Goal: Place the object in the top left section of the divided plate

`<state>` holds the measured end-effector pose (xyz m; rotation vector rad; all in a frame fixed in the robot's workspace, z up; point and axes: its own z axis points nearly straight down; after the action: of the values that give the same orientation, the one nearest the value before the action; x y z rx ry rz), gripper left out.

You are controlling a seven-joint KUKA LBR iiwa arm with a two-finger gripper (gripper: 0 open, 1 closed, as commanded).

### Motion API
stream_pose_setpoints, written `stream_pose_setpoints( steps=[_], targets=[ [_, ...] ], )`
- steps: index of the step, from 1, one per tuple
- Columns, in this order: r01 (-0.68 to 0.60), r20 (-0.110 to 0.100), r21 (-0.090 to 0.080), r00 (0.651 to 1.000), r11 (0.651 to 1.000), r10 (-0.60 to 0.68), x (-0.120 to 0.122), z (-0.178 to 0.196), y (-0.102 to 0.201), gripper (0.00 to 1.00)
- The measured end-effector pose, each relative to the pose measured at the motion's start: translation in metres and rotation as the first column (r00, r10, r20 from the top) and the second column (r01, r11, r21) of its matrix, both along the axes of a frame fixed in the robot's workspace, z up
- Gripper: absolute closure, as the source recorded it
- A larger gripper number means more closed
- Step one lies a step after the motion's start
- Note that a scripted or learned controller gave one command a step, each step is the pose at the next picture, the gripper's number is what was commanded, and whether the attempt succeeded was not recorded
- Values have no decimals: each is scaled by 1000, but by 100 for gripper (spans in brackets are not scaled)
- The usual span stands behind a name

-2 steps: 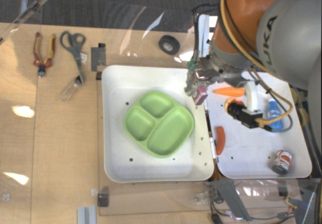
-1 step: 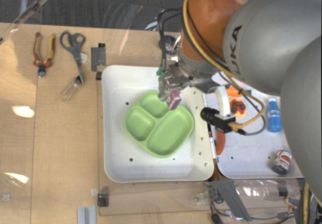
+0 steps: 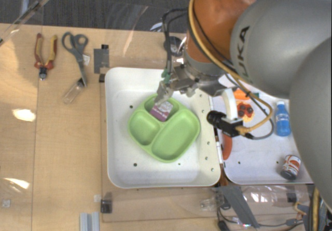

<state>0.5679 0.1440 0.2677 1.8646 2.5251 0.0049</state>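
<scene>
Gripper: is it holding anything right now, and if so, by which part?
Cannot be told. The gripper is right above a small purple object in a section of the green divided plate, but any hold is hidden.

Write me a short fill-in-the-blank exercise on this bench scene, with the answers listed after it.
1. The divided plate is coloured ____.
2. The plate lies in the ____ bin of the two white bins.
3. The gripper hangs over a small ____ object in one plate section.
4. On the wooden bench, the pliers lie beside a pair of ____.

Missing words: green; left; purple; scissors
</scene>
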Motion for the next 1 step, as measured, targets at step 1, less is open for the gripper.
stream_pose_setpoints(
  steps=[1],
  targets=[
    [-8, 4, 1, 1000, 1000, 8, 1, 11, 1, 100]
  ],
)
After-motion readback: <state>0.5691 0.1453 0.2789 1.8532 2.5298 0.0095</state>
